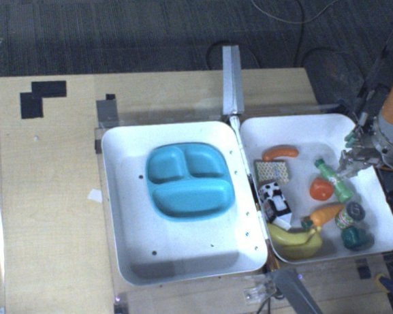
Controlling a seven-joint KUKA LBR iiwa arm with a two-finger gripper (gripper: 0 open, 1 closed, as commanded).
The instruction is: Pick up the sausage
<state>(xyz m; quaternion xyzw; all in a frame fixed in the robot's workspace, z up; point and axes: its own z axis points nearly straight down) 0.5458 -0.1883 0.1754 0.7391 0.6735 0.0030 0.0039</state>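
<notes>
the sausage (279, 153) lies lengthwise at about ten o'clock from the end effector (356, 161), whose finger state i cannot tell.

No writing, brand, number or sign can be read anywhere; the small black-and-white patterned packet (275, 201) in the right bin (385, 201) bears markings too blurred to make out.

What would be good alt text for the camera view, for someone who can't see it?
A sausage lies at the far side of the right bin, among a banana, carrot and other toy food, with the arm's tool above the bin's right edge. The left bin holds a blue divided plate.
</notes>
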